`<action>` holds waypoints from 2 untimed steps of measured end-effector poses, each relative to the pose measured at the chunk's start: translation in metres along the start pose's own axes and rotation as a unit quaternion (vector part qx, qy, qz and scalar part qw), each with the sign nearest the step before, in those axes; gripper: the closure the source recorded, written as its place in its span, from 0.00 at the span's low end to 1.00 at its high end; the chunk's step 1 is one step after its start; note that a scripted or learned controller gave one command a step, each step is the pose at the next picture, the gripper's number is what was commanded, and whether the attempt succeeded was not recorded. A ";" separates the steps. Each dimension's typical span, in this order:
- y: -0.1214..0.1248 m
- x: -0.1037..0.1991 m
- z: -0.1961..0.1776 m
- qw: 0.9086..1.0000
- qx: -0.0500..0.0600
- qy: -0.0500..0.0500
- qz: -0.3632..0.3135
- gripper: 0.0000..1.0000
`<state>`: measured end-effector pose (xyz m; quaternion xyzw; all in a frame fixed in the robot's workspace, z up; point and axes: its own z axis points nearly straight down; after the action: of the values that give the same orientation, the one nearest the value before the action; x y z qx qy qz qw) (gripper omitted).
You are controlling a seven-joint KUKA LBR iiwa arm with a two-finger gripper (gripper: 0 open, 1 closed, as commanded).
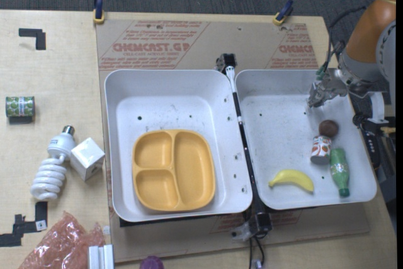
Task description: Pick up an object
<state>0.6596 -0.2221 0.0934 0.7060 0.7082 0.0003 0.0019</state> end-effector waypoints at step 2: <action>0.000 0.052 0.000 1.000 0.002 0.001 0.000 0.00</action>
<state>0.6591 -0.1704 0.0929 0.7063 0.7080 -0.0001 0.0002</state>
